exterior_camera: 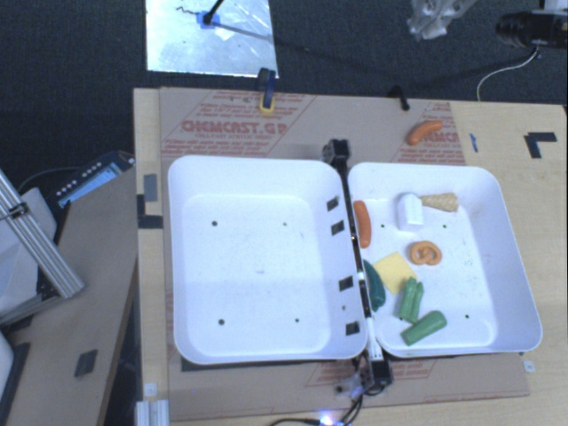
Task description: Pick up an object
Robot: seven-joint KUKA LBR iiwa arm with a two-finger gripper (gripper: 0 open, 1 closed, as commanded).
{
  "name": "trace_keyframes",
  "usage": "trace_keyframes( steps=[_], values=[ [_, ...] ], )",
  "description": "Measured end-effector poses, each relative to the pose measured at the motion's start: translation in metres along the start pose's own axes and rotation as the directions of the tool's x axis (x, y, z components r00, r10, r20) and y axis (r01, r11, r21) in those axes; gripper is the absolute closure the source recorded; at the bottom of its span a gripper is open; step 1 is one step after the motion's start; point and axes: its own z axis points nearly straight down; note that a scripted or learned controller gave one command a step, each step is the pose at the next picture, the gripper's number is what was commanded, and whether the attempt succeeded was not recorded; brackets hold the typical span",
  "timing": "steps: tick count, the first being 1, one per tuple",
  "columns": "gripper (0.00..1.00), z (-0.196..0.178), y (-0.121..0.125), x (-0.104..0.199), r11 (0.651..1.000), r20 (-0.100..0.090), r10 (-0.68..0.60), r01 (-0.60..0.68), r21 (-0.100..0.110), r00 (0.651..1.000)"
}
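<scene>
The bench (pixel 222 118) carries a brown board printed with red lettering, and on it two shallow white bins sit side by side, touching along a black hinged seam. The left bin (pixel 257 264) shows bare floor with a few small dark dots. The right bin (pixel 506 273) holds all the loose pieces, gathered toward its left half.

The gripper (pixel 435 11) hangs at the far right, above the dark floor beyond the bench and well apart from both bins; it is blurred, so whether it is released or clenched cannot be told, and nothing is seen in it.

In the right bin, a yellow square (pixel 394 271) lies near the middle-left, with a dark green piece (pixel 374 287) touching its left side against the seam. Just near of it lie a green pod (pixel 410 299) and, nearer still, a green cylinder (pixel 424 327). An orange carrot-like stick (pixel 362 224) lies lengthwise along the seam. A white block (pixel 409 211) stands far of the square, with a tan cone (pixel 441 202) just beside it on the right. An orange pretzel (pixel 426 254) rests right of the square.

Outside the bins, an orange sausage (pixel 424 132) lies on the board at far right, and a yellow and blue clamp (pixel 266 91) grips the board's far edge
</scene>
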Motion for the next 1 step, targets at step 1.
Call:
trace_keyframes(
  steps=[1],
  values=[
    [1.00,0.1805,-0.0261,0.0108,1.000,0.000,0.000,0.000,0.016,1.000]
  ],
)
